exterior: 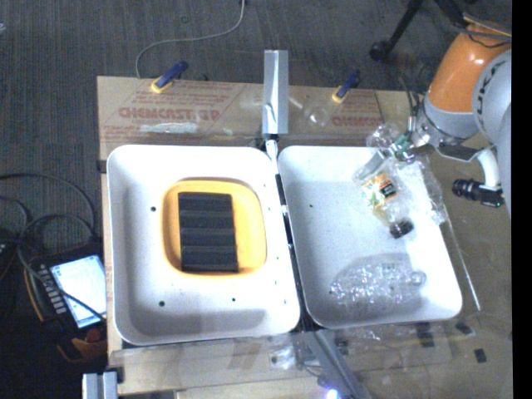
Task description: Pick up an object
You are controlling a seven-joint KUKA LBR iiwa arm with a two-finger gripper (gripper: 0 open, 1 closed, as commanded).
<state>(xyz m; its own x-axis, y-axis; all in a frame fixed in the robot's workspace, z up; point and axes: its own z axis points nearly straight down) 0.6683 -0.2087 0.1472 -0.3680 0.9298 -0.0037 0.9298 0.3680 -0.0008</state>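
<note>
Plastic bottle point(387, 191), clear and crinkled, lies in my right bin point(332, 223) by the end effector point(405, 145), whose grip I cannot tell.

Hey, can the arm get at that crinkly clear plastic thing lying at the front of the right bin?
Probably yes. The clear crinkled plastic item lies uncovered on the right bin's floor, apart from the clear packet near the pincer, with nothing above it.
</note>
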